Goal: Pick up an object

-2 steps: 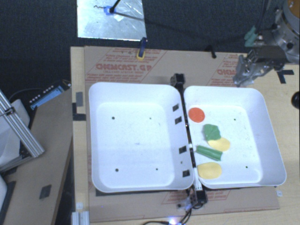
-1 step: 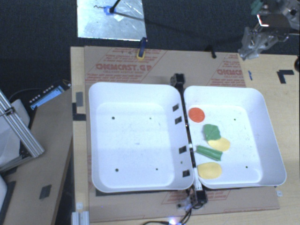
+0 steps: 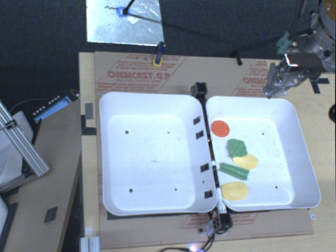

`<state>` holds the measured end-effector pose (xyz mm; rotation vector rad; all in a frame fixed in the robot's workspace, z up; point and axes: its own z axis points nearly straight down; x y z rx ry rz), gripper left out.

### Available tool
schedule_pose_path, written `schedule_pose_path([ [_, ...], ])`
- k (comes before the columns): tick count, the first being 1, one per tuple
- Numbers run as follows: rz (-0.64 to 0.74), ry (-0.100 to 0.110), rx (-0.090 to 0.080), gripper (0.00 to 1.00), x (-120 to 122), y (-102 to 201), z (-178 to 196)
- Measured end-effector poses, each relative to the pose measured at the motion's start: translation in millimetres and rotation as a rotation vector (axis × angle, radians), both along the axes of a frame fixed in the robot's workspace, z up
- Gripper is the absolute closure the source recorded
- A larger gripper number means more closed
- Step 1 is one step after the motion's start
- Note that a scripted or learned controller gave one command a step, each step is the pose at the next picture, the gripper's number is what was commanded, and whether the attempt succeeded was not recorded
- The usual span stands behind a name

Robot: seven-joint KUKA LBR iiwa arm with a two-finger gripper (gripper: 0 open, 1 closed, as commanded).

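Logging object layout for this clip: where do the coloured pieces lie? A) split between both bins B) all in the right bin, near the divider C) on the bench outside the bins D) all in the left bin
B: the red disc, green pieces and yellow pieces all lie in the right bin, along its left side.

The grey robot arm (image 3: 321, 35) is cut off by the right edge; its gripper (image 3: 274, 86) is blurred.

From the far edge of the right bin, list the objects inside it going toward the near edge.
Red-orange disc → green piece → pale yellow piece → green strip → yellow disc, all in the right bin.
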<state>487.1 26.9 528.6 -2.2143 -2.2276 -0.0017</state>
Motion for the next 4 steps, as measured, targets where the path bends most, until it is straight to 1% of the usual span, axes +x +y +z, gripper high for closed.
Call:
schedule_pose_path([
  [1, -0.006, -0.007, -0.003, 1.0, 85, -19, 7],
  [2, -0.004, 0.015, -0.002, 1.0, 60, 5, -230],
  [3, 0.0, -0.022, 0.001, 1.0, 79, 16, -61],
  [4, 0.002, -0.006, 0.002, 1.0, -4, 38, -24],
])
